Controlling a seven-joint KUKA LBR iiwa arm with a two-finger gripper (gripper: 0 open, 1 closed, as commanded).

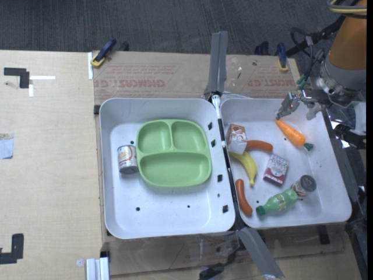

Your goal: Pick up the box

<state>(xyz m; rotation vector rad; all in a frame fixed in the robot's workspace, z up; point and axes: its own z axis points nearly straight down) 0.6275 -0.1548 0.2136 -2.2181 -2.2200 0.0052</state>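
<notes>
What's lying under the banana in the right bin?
The banana lies across a sausage, beside a carton. What its own body covers on the bin floor cannot be seen.

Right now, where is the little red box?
The little red box lies in the right bin, near its middle, just right of the banana and up-left of the green bottle.

Green divided plate [173,153], orange carrot [291,133] (green-tipped), yellow banana [247,164], red-and-white box [276,170], green bottle [278,202]
</notes>
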